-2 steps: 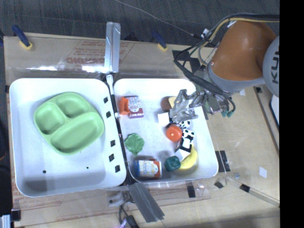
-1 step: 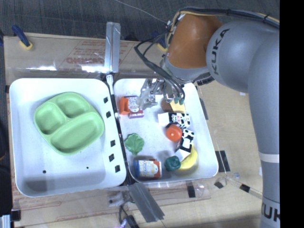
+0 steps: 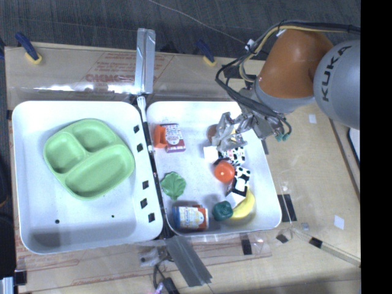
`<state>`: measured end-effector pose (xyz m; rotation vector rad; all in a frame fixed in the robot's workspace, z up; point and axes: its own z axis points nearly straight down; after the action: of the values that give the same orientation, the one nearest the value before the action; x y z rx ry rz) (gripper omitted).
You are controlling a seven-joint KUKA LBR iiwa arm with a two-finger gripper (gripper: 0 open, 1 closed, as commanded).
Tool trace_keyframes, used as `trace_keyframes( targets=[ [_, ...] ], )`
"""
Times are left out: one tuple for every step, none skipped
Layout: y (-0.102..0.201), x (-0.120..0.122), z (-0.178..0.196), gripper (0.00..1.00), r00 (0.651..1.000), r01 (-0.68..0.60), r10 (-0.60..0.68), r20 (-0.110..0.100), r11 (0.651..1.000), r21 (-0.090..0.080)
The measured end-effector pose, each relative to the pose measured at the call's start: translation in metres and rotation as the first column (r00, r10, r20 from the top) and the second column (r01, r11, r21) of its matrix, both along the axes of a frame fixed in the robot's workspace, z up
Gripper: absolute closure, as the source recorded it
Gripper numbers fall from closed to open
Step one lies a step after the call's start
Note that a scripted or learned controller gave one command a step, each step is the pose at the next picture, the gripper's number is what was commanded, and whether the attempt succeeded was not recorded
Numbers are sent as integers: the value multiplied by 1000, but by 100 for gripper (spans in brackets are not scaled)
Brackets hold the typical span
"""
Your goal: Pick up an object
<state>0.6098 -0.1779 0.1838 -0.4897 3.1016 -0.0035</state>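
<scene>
Claw (image 3: 228,133) being hung low over right bin (image 3: 190,116), metal fingers blurred, opening cannot be told, nothing seen held. Round glossy orange ball (image 3: 223,172) lying just below claw, beside black-and-white checkered block (image 3: 241,175). Curved smooth banana (image 3: 244,207) resting at bin's near wall. Moulded green plate (image 3: 89,157) sitting in left bin (image 3: 37,231).

the right bin (image 3: 184,112) holds the loose objects: an orange-and-white carton (image 3: 168,136) lying flat near its upper left, a green leafy piece (image 3: 173,184) by the left wall, and a jar with an orange label (image 3: 189,217) on its side along the lower edge. just right of the jar sit a small dark green item (image 3: 222,211) and a yellow banana (image 3: 244,206), touching each other. an orange ball (image 3: 223,172) lies mid-right among black-and-white patterned pieces (image 3: 241,175).
</scene>
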Motion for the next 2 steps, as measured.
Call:
trace_keyframes(
  targets=[
    [67, 30, 14, 100, 999, 41, -41, 1, 999, 3],
    [69, -88, 15, 100, 982, -188, 188, -1, 982, 2]
  ],
)
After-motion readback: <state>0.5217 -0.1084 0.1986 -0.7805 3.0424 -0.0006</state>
